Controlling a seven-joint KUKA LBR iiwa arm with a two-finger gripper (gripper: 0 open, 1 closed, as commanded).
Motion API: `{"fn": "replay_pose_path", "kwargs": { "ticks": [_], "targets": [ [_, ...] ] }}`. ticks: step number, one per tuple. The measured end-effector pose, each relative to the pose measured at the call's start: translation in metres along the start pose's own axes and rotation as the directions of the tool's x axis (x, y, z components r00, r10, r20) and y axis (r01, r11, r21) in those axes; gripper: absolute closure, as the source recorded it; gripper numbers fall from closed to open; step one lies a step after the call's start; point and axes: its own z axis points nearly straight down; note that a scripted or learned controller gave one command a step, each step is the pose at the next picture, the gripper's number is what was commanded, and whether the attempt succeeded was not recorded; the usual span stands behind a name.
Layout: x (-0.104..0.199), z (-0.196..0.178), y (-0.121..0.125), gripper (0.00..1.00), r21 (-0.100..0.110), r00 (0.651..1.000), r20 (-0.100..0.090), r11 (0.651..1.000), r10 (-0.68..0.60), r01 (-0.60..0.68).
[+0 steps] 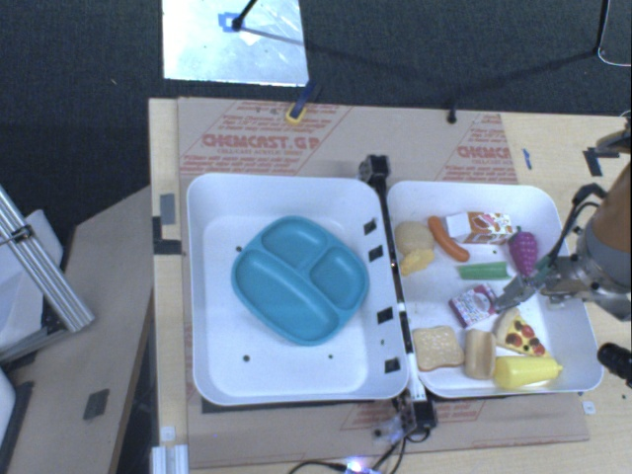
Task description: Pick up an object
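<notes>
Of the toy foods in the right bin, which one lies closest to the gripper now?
The pizza slice: it sits just below the gripper, nearly touching. The dark red packet lies a bit further to the view's left, and the purple grapes lie farther up.

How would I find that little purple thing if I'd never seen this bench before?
Look in the right-hand white bin, the one crowded with toy food. Along its far right side, beside the orange-and-white carton, lies the bunch of purple grapes. It is the only purple, knobbly piece there.

Blue plate (299, 278), white bins (212, 363) (purple grapes (523, 252), orange carrot (447, 239)).
</notes>
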Motion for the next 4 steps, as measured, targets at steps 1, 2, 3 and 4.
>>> {"fn": "replay_pose_path", "kwargs": {
  "ticks": [1, 2, 3, 4],
  "targets": [
    [0.0, -0.005, 0.003, 0.0, -0.01, 1.0, 0.002, 1.0, -0.003, 0.003],
    [-0.002, 0.037, 0.001, 0.0, -0.007, 1.0, 0.001, 1.0, -0.001, 0.001],
    [-0.007, 0.096, 0.0, 0.0, -0.012, 1.0, 0.003, 1.0, -0.001, 0.001],
    [-0.009, 0.099, 0.004, 0.0, -0.018, 1.0, 0.004, 1.0, 0.002, -0.001]
  ]
}}
